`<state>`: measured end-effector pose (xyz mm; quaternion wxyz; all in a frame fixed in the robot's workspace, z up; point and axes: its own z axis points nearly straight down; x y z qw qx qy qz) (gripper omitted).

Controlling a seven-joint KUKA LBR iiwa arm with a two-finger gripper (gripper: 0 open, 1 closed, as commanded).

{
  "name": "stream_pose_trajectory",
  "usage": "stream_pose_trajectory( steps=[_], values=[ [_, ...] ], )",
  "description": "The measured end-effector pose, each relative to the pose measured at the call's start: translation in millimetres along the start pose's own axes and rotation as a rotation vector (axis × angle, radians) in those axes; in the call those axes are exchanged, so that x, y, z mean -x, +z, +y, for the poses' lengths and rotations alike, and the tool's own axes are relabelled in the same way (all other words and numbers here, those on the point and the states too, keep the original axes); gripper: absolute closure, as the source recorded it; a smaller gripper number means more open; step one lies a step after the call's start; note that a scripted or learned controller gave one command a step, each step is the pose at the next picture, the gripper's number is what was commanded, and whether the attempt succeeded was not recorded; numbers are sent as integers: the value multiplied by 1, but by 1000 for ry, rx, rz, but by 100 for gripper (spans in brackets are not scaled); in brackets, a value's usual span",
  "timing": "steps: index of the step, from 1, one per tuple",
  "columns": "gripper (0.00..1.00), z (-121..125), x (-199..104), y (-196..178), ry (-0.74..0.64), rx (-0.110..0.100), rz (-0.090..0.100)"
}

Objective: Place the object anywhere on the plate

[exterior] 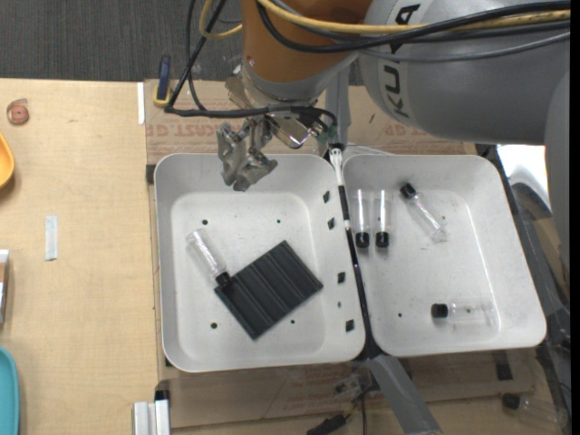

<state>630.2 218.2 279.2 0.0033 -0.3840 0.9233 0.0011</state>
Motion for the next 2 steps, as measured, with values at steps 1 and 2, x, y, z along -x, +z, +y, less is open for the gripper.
stream_pose_trajectory(
  steps=[1,2],
  values=[
    [100,-3,0,-9,8,1,-5],
    [100,-7,-94,-12,-24,0,4]
  ],
)
